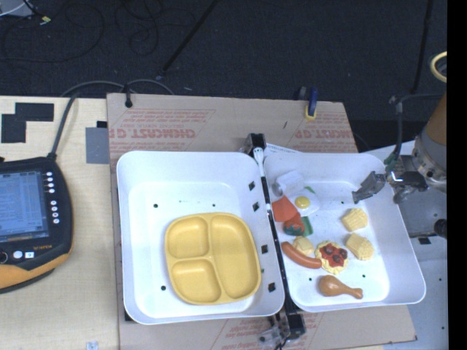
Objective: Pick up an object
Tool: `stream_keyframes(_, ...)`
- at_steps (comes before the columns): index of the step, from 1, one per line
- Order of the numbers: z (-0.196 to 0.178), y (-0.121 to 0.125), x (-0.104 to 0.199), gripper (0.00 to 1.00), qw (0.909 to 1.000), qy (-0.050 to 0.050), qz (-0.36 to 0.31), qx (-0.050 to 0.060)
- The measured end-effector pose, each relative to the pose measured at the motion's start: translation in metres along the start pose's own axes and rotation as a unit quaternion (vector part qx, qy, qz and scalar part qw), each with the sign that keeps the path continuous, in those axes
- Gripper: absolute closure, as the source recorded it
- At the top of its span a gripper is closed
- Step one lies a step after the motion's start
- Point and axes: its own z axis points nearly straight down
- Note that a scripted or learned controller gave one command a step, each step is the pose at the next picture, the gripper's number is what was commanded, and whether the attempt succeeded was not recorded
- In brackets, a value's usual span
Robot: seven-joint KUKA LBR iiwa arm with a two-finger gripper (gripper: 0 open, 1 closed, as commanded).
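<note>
Toy food sits scattered across the right bin [398,283], lower right of the frame: a fried egg [302,203] near the top, a red wedge [284,210] beside it with something green [297,227] just below, a sausage [300,255] lying slantwise, a small pizza slice [333,255] touching its right end, two corn pieces [355,219] [360,247] further right, and a drumstick [338,288] lowest of all. A pale, unclear object [290,181] lies near the bin's upper left corner. Over at the right edge, the tool [369,186] hangs above the bin's upper right part, its dark tip pointing left and down, just above the upper corn piece and apart from it. Nothing is seen between its fingers; whether they are spread or closed, I cannot tell from this angle. The left bin [146,188] carries a yellow divided plate [211,257] with three compartments. Both bins rest on a cardboard sheet [211,126] on the worktop [44,297]. A handheld control pad [29,214] lies at the far left.
</note>
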Motion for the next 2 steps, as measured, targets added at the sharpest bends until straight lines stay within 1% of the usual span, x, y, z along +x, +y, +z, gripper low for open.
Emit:
stream_keyframes(1, -0.010, 0.000, -0.001, 1.00, 1.0000, 0.000, 0.000, 0.000)
stream_keyframes(2, -0.105, -0.029, 0.037, 1.00, 1.0000, -0.001, -0.001, -0.005)
